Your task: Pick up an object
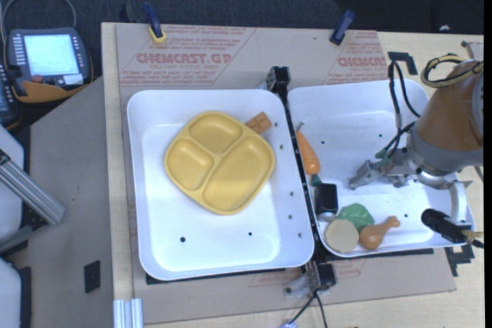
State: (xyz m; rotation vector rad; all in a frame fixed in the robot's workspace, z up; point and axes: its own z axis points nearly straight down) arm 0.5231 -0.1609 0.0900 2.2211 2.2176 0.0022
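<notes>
The right bin holds an orange carrot along its left wall. Below the carrot lies a small black block. In the near left corner sit a green leafy piece, a pale round disc and a tan drumstick, all close together. My gripper hangs low over the middle of this bin, pointing left, above and to the right of the green piece. Nothing shows between its fingers.
The left bin bears a yellow divided plate, with a small brown block at the plate's far right edge. A black divider separates the bins. The grey arm covers the right bin's right side.
</notes>
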